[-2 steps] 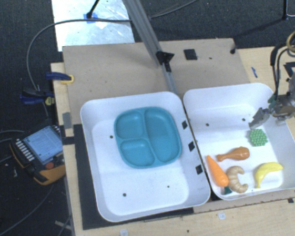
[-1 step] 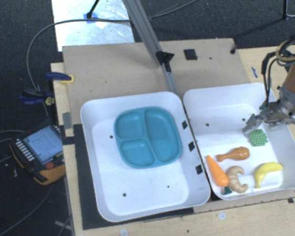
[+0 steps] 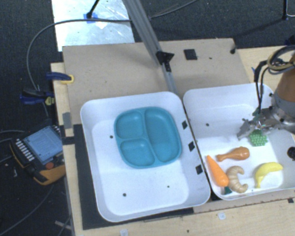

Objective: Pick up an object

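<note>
End effector [image 3: 250,127] low in the right white bin [image 3: 217,101]
Its grip state is unreadable; a small green knobbly ball [image 3: 258,139] sits just at its 5 o'clock

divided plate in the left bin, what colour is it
Blue, a light turquoise shade; the divided plate shows plainly in the camera view.
</note>
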Controlling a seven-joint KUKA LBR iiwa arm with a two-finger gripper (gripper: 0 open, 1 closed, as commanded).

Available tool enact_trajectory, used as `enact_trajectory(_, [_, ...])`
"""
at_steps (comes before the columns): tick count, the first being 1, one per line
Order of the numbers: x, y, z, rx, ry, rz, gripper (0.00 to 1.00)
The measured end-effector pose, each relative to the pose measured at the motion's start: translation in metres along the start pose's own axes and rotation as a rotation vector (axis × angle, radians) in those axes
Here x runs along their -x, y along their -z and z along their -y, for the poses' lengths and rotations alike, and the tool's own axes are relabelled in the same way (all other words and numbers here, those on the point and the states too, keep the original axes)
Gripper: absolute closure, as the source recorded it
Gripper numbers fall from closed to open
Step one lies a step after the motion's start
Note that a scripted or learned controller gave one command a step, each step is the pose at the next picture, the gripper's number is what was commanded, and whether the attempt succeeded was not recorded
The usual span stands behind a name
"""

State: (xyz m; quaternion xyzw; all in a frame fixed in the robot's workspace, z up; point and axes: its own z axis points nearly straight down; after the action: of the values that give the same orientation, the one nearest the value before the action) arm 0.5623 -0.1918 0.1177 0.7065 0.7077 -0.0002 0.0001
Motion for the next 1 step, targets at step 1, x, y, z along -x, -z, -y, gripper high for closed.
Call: enact_trajectory(1, [0.0006, -0.0322, -0.0021, 0.005, -0.002, 0.002, 0.00])
